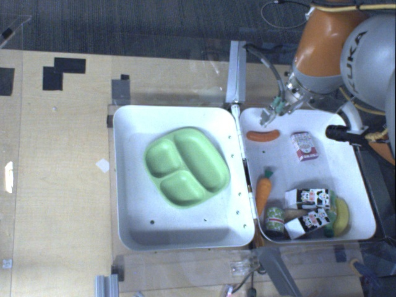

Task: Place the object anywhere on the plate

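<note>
The left bin holds a green three-part plate, with bare white floor all round it out to the walls. The right bin is crowded along its near edge with a carrot, two milk cartons and a banana. A sausage, orange-red and short, lies at the far left of that bin. The gripper hangs just above and beyond it, holding nothing; whether its fingers are apart I cannot tell.

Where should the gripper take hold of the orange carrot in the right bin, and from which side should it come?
Probably from straight above, closing across the middle of the carrot. It lies flat and lengthwise beside the right bin's left wall, so the fingers should straddle its narrow width.
</note>
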Action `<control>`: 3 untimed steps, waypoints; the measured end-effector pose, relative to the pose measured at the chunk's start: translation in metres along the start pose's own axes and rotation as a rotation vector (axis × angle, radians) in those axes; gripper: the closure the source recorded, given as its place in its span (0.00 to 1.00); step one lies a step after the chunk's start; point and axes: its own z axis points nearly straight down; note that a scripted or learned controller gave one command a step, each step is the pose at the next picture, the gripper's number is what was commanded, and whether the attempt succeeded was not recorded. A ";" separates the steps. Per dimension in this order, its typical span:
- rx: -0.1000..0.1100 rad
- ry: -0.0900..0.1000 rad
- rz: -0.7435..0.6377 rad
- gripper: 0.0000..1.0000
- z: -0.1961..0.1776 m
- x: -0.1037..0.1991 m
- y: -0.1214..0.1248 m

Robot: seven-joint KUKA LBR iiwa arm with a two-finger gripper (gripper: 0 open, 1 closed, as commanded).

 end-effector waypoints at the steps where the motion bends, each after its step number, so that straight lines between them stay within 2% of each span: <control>1: 0.000 -0.001 -0.160 1.00 0.008 -0.027 -0.046; 2: 0.000 0.000 -0.218 1.00 0.010 0.034 -0.021; 3: -0.002 0.000 -0.602 1.00 -0.005 0.096 0.006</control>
